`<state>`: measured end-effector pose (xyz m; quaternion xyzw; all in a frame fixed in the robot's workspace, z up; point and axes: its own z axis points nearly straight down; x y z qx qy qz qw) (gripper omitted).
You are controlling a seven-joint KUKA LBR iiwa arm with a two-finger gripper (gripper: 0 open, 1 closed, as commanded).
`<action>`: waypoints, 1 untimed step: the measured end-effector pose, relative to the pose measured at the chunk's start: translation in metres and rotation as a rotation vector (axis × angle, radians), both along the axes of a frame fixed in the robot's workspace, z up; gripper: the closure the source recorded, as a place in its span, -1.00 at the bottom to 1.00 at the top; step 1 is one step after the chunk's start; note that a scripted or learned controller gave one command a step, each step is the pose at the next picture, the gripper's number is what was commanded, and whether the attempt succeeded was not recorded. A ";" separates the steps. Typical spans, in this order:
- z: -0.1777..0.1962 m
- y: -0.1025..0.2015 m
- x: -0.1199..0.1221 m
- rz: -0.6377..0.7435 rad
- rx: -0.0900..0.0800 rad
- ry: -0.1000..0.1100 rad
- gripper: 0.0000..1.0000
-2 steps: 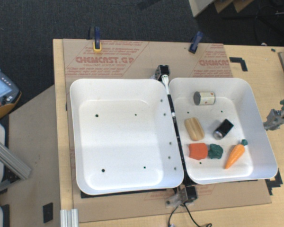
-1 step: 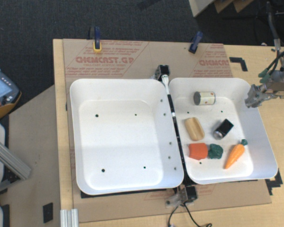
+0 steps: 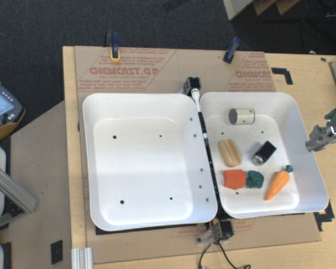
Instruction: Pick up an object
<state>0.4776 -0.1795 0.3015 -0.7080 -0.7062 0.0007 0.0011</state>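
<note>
The right bin (image 3: 302,130) holds several small objects. A pale cylinder with a grey end (image 3: 242,116) lies near the back. A tan loaf-shaped piece (image 3: 230,152) and a black block (image 3: 264,152) sit in the middle. Along the front lie an orange-red block (image 3: 234,179), a green lump (image 3: 255,179) touching it, and an orange carrot (image 3: 277,184). My gripper (image 3: 319,139) pokes in at the view's right edge, just outside the right bin's right rim and apart from every object.
The left bin (image 3: 101,150) stands beside the right one, their rims meeting along a black strip (image 3: 204,133). Both rest on a brown board (image 3: 157,66) held by a yellow-blue clamp (image 3: 115,46) and a blue clamp (image 3: 232,49).
</note>
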 end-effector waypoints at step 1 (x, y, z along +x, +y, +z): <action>0.020 0.057 0.059 0.007 -0.002 -0.008 1.00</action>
